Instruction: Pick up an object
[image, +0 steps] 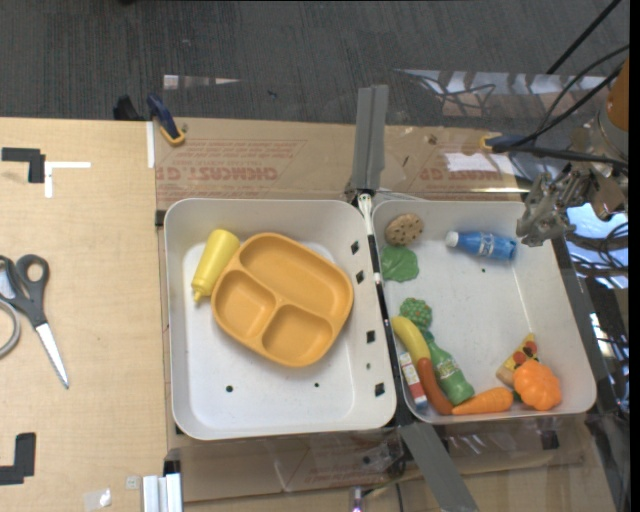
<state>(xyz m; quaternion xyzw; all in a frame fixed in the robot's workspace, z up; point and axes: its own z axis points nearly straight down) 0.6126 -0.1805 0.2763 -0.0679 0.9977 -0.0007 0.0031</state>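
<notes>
Right bin's (560, 290) middle floor lies open; toys crowd its left and near edges.

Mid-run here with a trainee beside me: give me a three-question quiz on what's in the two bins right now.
1. True or false: the yellow mustard bottle lies in the right bin.
2. Which item lies nearest the gripper? A) orange divided plate B) blue bottle C) carrot
3. Fill in: the cookie sits near the right bin's far-____ corner in the camera view.

Key: 1 false, it lies in the left bin beside the plate. 2 B. 3 left.
</notes>
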